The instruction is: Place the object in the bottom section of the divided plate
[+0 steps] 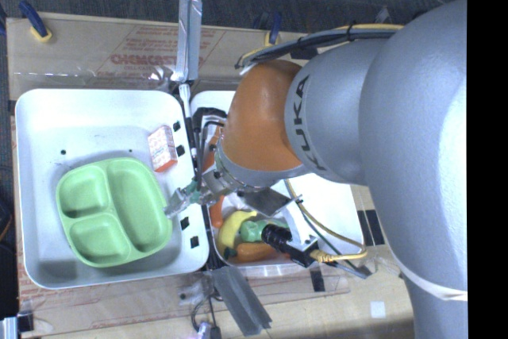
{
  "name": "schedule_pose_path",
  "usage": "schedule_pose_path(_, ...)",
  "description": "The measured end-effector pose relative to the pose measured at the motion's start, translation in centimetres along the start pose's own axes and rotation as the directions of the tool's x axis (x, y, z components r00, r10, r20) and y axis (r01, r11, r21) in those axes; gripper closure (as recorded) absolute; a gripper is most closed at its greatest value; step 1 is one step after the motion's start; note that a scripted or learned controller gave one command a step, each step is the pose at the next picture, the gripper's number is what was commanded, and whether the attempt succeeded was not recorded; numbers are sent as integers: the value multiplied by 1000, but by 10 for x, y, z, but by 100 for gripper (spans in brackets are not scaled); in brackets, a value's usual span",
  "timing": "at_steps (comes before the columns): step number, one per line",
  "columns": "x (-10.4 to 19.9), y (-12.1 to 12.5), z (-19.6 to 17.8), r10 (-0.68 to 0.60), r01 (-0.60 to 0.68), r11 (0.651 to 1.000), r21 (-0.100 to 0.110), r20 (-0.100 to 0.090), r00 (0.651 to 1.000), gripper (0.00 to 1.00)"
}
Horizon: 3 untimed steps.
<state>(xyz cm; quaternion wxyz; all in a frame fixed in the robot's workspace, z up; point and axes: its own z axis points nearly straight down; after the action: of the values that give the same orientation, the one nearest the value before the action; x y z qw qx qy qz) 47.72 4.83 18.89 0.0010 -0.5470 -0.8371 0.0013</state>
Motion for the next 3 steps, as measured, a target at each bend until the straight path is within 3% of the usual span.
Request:
schedule_pose_path(1, 24, 10, 0, 229, -229, 973, 2, 0, 973, 0)
schedule_pose_path(2, 24, 11, -6, 223, -223, 975, 8, 0, 975, 100)
schedule_pose_path(3, 24, 11, -6, 223, -223, 975, 8, 0, 975, 0)
